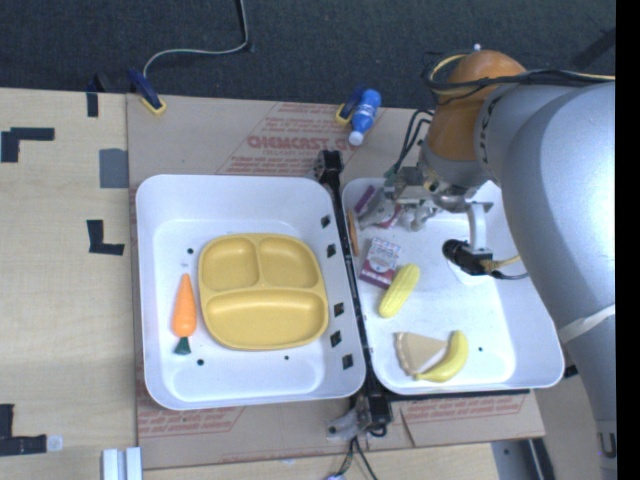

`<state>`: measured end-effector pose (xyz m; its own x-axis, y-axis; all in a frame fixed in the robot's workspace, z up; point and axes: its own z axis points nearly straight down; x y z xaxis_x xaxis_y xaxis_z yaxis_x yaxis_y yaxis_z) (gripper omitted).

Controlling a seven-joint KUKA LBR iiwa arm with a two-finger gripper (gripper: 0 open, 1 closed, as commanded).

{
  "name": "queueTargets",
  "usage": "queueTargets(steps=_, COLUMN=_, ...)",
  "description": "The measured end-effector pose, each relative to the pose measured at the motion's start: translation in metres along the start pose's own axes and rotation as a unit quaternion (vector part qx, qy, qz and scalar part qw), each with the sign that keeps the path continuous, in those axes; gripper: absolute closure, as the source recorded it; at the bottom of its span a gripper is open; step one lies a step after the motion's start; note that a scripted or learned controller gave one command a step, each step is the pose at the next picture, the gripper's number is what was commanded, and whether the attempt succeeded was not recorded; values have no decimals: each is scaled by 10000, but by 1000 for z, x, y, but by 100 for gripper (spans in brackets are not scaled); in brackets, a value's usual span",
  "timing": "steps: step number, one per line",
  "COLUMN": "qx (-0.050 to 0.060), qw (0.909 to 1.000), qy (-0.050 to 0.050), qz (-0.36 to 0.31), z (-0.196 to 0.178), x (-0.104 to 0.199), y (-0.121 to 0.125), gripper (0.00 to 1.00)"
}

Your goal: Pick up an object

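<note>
**Tool low in crowded corner of the right bin**

The grey arm's two-finger tool [412, 206] hung over the far left corner of the right white bin [520, 353]; whether it was spread or pressed together could not be told. A small pink packet [382, 258] lay just beneath it, a yellow toy corn cob [399, 289] beside that, a yellow toy banana [449, 359] nearer the front. Judged from this, the tool might strike the bin wall, or close on nothing because the flat packet gave little purchase.
</note>
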<state>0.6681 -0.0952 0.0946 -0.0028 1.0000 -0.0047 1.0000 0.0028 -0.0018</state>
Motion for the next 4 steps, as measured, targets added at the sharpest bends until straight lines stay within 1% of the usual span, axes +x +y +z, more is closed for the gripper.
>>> queueTargets(steps=1, qx=7, qw=10000, qy=-3, qz=-4, z=-9, x=0, y=0, gripper=100)
queueTargets(steps=2, qx=6, qw=10000, qy=-5, qz=-4, z=-9, x=0, y=0, gripper=0)
queueTargets(steps=3, qx=-12, qw=10000, qy=13, qz=9, z=9, x=-24, y=1, gripper=0)
queueTargets(steps=4, qx=-13, qw=10000, qy=7, qz=1, z=-1, x=-24, y=1, gripper=100)
